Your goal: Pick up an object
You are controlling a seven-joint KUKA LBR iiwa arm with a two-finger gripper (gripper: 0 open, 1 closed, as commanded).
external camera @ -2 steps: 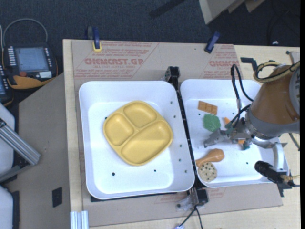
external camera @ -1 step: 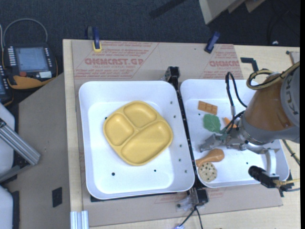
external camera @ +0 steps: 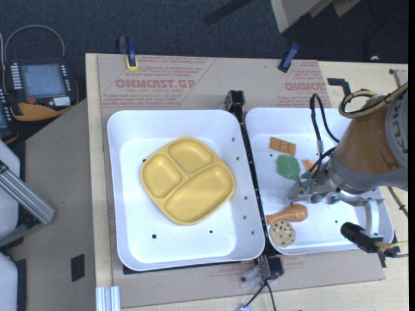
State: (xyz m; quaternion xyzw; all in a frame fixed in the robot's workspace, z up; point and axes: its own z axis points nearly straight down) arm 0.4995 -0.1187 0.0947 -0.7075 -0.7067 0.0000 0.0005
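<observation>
My gripper (external camera: 305, 190) is down inside the right bin (external camera: 363, 238), near its middle. A green leafy piece (external camera: 288, 167) lies just up and left of it, and a small orange piece (external camera: 310, 165) sits right above it, partly hidden by the wrist. A brown drumstick (external camera: 289, 213) lies just below the gripper. Below that a round chocolate-chip cookie (external camera: 283, 233) rests near the bin's front wall. A brown waffle-like cracker (external camera: 283, 146) lies toward the back of the bin. Nothing is visibly held.
The left bin (external camera: 130, 238) holds a yellow three-section plate (external camera: 188, 180). The arm's orange band (external camera: 366, 144) and cables hang over the right half of the right bin. A black divider (external camera: 249, 173) runs between the bins.
</observation>
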